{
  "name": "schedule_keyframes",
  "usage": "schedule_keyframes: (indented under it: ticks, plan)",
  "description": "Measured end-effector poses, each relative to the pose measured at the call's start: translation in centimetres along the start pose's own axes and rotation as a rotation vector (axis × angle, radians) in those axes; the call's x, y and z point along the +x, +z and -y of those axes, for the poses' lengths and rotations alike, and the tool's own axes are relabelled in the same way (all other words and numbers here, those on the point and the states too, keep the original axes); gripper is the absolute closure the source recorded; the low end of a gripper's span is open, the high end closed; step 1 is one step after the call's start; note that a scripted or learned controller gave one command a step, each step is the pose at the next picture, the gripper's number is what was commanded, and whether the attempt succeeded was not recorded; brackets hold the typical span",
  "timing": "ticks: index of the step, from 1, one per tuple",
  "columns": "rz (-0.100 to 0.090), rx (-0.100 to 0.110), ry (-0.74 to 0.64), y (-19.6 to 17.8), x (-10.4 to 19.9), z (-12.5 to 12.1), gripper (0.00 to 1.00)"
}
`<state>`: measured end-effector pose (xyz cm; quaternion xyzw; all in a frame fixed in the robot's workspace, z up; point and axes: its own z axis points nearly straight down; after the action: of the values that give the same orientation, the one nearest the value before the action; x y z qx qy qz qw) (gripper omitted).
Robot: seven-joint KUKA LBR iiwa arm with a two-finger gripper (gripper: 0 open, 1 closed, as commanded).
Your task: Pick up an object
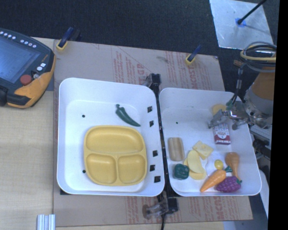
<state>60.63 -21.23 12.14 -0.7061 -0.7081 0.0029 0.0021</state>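
My gripper (225,119) hangs over the back right part of the right bin (193,98), at the end of the grey arm with the orange band (262,86). Just in front of it lies a small red and white packet (222,135); I cannot see whether the two touch. A yellow piece (218,110) peeks out behind the gripper. Toy foods lie toward the bin's front: a tan bread slice (175,149), pale yellow slices (197,163), a green lump (181,172), a carrot (213,179), purple grapes (228,185) and an orange piece (233,161).
The left bin (75,91) holds a yellow divided plate (115,154) and a green pepper (127,116) behind it. A teach pendant (19,67) rests on the bench at the far left. Black clips (155,80) join the bins along their shared wall.
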Motion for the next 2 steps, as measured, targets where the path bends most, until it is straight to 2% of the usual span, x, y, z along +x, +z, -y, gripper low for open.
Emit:
schedule_keyframes:
  ticks: [1,2]
  plan:
    - [0.0,-0.008,-0.003,2.9,0.0,-5.2,0.0]
    - [-0.003,0.0,0.003,-9.6,2.5,3.2,0.0]
